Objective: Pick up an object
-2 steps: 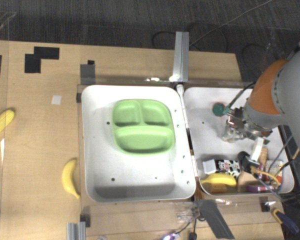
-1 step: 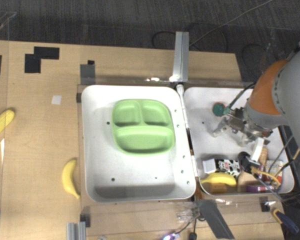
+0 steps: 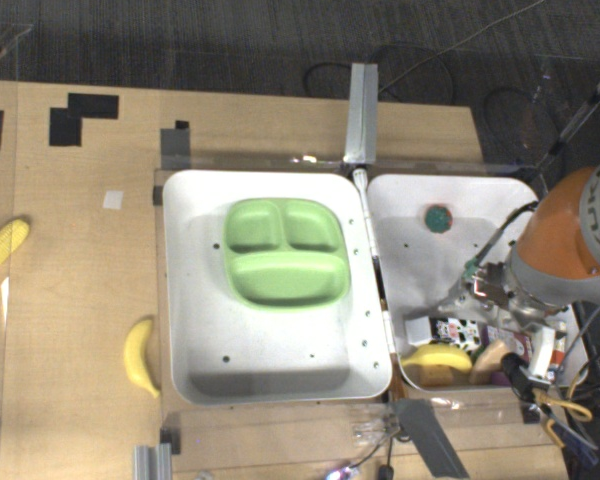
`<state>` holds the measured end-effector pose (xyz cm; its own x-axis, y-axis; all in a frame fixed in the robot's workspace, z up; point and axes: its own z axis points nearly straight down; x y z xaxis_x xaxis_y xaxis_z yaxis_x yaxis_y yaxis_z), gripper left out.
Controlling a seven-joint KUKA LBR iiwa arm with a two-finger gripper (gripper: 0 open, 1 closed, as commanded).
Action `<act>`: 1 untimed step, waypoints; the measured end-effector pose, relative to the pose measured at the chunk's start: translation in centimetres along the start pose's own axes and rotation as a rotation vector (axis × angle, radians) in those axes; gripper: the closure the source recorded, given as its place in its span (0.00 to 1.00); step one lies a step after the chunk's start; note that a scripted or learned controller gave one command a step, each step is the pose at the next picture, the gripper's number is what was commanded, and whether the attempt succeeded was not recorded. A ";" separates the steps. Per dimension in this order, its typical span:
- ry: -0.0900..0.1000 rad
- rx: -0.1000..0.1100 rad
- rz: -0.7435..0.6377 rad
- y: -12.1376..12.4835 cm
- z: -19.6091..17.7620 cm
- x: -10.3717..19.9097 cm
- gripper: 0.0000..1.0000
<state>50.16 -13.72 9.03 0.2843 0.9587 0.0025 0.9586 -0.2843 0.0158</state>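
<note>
In the right bin (image 3: 410, 258) a yellow banana (image 3: 440, 360) lies against the near wall. Beside it sit a black-and-white patterned packet (image 3: 458, 332), a small white block (image 3: 417, 327) and a brown piece (image 3: 489, 353). A teal round disc (image 3: 438, 218) rests alone at the far side. My gripper (image 3: 488, 303) hangs low over the near right part of this bin, just above the patterned packet and the banana. The wrist and its fittings hide what is under it.
The left bin (image 3: 195, 268) holds a green divided plate (image 3: 284, 251). On the bench to the left lie another banana (image 3: 138, 354) and a yellow corn cob (image 3: 2, 247). A metal post (image 3: 362, 113) stands between the bins at the back.
</note>
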 end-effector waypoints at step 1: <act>0.000 0.001 -0.256 5.7 0.1 4.6 0.00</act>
<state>56.90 -10.93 8.99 0.0325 0.9995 -0.0019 0.9994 -0.0325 0.0148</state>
